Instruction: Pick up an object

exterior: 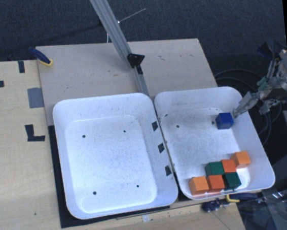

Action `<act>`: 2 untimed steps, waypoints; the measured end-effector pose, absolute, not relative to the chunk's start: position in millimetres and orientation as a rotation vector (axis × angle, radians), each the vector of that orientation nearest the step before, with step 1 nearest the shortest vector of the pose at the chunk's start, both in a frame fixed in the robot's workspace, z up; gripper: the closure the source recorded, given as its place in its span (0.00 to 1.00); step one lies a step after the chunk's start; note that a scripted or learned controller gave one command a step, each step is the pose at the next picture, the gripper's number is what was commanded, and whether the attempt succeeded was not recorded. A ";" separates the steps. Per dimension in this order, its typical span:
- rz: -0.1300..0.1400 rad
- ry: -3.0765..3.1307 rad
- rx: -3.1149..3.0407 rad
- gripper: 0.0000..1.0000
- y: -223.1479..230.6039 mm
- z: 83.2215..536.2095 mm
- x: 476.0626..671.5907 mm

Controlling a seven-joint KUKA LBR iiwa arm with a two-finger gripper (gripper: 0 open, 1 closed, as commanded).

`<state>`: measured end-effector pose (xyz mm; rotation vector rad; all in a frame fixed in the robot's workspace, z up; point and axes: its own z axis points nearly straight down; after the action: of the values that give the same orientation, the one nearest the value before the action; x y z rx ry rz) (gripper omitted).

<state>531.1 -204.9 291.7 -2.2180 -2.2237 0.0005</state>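
One claw (244,104) visible at the right rim of the right bin (193,99), its grey tip angled down toward the bin floor; finger spacing cannot be made out at this resolution, and nothing is seen between the fingers. Blue cube (224,121) sits on the bin floor just beside the claw tip, to its lower left, near the bin's right wall; contact between tip and cube cannot be judged.

Same bin, near corner: cluster of blocks packed together. Orange block (242,158) at the right end, a second orange block (229,165) beside it, green block (214,169) to the left of that. Front row: orange block (198,184), orange block (216,182), dark green block (233,179). Blue cube lies well apart from this cluster.

Left bin (102,106) adjoins the right bin along one long edge; its floor shows only small dark dots and speckle.

Both bins rest on a light wooden tabletop (173,63). A grey metal rail (114,25) crosses the tabletop diagonally behind the bins.
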 end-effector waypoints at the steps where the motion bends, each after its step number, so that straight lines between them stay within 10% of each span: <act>1: 0.001 -2.224 -2.217 0.00 -205.0 291.7 531.1; 2: 0.007 -2.219 -2.216 0.00 -205.5 234.1 520.9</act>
<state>520.9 -205.5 234.1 -2.2162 -2.2188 0.0066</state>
